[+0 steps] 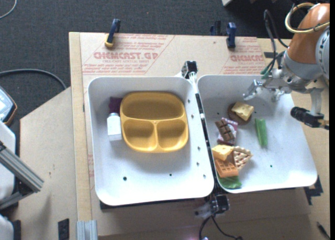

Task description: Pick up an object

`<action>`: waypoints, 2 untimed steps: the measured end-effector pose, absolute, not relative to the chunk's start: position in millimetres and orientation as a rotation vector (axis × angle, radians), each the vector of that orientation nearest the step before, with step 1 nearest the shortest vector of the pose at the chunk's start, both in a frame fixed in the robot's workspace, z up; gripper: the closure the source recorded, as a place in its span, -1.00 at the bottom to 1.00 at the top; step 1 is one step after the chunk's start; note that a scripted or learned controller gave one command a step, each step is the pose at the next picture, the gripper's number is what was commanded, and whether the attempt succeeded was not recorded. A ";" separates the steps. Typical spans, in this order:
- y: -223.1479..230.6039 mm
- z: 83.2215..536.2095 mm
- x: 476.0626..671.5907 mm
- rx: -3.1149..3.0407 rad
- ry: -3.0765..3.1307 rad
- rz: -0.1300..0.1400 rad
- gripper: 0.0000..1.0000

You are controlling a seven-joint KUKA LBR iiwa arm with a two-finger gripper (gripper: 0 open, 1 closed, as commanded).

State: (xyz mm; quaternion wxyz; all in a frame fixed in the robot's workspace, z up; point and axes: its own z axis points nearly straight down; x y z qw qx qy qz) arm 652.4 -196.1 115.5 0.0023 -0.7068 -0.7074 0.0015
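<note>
My gripper (263,91) hangs over the far part of the right bin (293,165), open, with nothing between its fingers. Just below and left of it lies a tan bread-like chunk (242,111). A brown chocolate bar (225,129) lies by the bin's left wall. To its right is a green stick (260,132). Near the front left corner sit a yellow cheese wedge (222,152), a pale waffle piece (241,155), an orange waffle (226,169) and a green leaf (231,183).
The left bin (104,181) holds a yellow divided plate (154,121), a white bottle (113,127) and a dark purple item (115,102) beside it. Clamps (231,33) stand at the board's far edge. The arm's orange band (309,29) rises at right.
</note>
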 end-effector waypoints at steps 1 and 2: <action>-194.6 85.5 653.9 -2.219 -2.224 -0.002 -1.00; -195.1 96.7 653.9 -2.220 -2.226 -0.001 1.00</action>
